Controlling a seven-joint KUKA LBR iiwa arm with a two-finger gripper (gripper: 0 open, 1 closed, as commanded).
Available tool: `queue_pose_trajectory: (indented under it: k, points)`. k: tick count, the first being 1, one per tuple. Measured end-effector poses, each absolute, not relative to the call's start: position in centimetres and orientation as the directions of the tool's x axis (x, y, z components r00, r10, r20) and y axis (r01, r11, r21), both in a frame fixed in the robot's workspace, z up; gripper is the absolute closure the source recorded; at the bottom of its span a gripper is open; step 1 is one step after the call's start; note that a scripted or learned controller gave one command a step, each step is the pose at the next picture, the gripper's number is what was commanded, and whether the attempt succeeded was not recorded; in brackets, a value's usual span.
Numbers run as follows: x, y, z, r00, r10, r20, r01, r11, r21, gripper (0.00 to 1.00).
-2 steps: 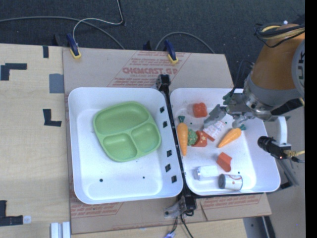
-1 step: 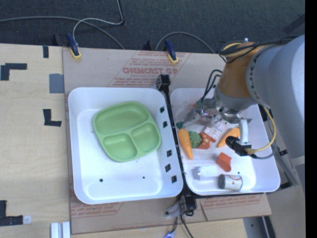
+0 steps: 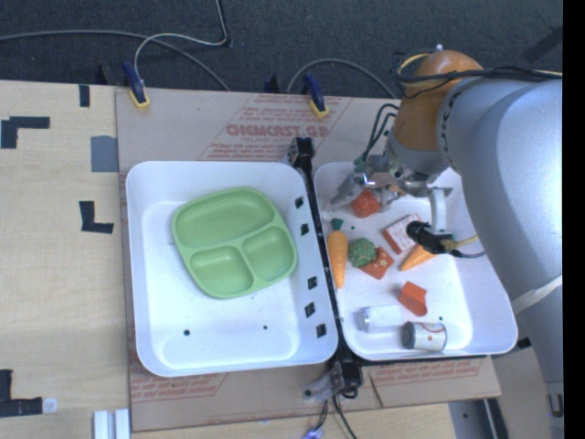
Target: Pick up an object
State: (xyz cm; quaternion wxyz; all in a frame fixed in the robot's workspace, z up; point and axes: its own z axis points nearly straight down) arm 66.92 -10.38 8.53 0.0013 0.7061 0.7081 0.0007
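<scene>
Objects first, starting at the near edge of the right bin (image 3: pixel 484 332): you have a small white can (image 3: pixel 423 336) lying on its side by the near rim, and just beside it, toward the divider, a pale cylinder (image 3: pixel 377 316). A step farther in sits a red-orange block (image 3: pixel 413 297). Past that, near the divider edge, a carrot (image 3: pixel 337 256) lies lengthwise, with a broccoli piece (image 3: pixel 363 251) just beside it resting against a red piece (image 3: pixel 378 264). Toward the bin's right side you see an orange wedge (image 3: pixel 416 257) and a small red-and-white box (image 3: pixel 397 235).

Farther in, toward the far edge, the gripper (image 3: pixel 367 188) is down over a red-orange toy (image 3: pixel 366 205). Whether the toy sits between its fingers, or how the fingers stand, you cannot tell from this slant.

In the left bin (image 3: pixel 146 337), a green divided plate (image 3: pixel 235 240) lies toward the far half. Both bins rest on a cardboard sheet (image 3: pixel 219 126), held at its far edge by two blue clamps (image 3: pixel 137 90).
</scene>
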Motion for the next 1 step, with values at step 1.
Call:
queue_pose_trajectory:
  k: [1]
  points:
    - [66.93, -10.31, 9.55, -0.005, 1.0, -0.001, 1.0, 0.005, 0.002, 1.0]
